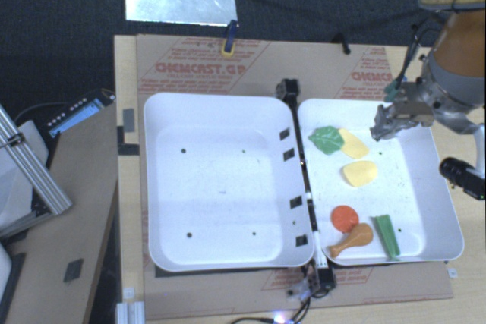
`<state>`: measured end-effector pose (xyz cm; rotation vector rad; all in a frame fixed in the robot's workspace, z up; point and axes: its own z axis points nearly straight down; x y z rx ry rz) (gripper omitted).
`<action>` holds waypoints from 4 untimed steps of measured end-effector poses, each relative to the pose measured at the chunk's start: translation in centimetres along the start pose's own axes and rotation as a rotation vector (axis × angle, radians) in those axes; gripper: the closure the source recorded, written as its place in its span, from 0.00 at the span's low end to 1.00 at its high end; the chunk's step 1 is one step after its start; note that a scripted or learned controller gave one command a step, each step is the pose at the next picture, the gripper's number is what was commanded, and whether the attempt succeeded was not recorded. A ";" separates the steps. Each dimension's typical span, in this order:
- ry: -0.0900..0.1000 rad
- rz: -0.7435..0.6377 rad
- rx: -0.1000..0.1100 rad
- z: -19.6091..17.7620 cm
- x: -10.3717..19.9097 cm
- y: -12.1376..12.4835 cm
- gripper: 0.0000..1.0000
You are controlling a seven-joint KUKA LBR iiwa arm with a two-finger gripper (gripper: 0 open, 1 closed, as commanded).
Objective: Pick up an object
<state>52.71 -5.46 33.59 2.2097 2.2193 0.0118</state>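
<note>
The gripper (382, 127) hovers by the right bin's (440, 239) far edge; its grasp unclear, it risks nudging the green leaf (326, 139).

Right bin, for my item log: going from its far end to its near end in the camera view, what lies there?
Green leaf → pale yellow piece → red tomato → drumstick, all in the right bin.
</note>
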 end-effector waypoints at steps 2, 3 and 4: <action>0.002 -0.003 0.006 -20.2 1.8 -3.8 1.00; 0.002 -0.004 0.010 -19.9 5.6 -3.8 1.00; 0.003 -0.004 0.009 -20.0 9.7 -3.8 1.00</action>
